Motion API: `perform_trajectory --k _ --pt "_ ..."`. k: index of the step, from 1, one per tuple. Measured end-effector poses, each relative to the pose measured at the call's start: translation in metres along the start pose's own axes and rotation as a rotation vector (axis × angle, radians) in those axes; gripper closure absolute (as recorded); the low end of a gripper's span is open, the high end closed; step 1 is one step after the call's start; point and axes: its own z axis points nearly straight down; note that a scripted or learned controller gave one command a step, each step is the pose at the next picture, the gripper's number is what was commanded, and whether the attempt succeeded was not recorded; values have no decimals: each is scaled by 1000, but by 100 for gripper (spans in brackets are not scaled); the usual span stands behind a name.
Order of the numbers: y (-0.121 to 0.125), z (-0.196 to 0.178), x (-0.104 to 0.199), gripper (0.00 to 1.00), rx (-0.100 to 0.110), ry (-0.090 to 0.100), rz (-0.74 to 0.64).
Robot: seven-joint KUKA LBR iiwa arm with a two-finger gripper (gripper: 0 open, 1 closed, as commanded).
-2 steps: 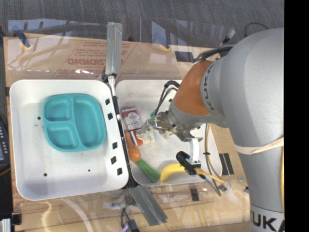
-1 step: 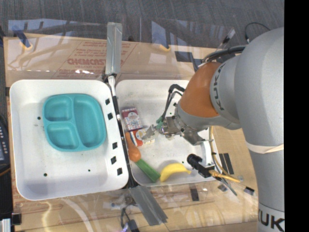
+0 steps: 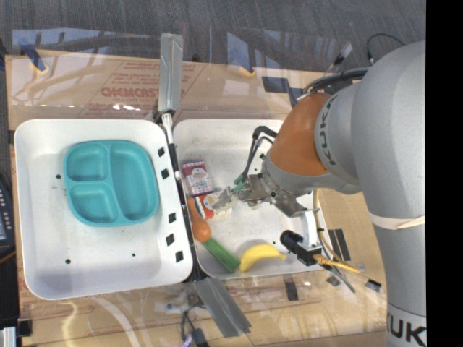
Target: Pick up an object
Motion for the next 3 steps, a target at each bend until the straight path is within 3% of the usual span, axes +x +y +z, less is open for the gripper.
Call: perform_trajectory --k 1,2,3 --pt "76 14 13 0 -15 -4 -99" --pt "129 14 17 0 -12 -3 -66" --pt "85 14 18 0 -14 -3 -55"
